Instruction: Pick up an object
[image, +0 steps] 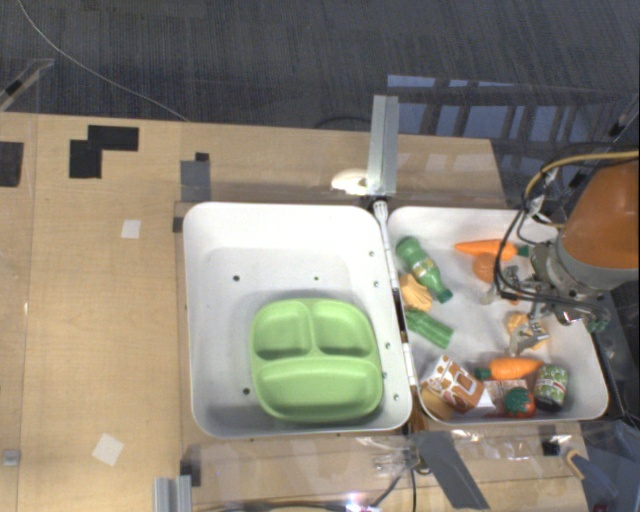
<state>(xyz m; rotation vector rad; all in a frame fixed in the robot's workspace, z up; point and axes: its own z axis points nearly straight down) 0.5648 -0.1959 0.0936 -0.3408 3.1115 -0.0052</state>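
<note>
The arm's orange band (603, 222) hangs over the right bin's (455, 222) right side. Below it, my gripper (526, 330) points down into the bin, just above a small carrot (514, 369) near the front wall. A second, larger carrot (480, 248) lies at the back, left of the wrist. A green bottle (420, 266), a yellow corn-like piece (414, 294) and a green pickle-shaped piece (428, 328) lie along the bin's left side. A patterned snack bag (455, 386), a red-and-green fruit (517, 402) and a small green can (552, 385) sit along the front.
The left bin (220, 300) holds a green divided plate (315, 358) at its front right. A metal post (383, 145) stands behind the seam between the bins. Cables loop around the wrist (545, 190).
</note>
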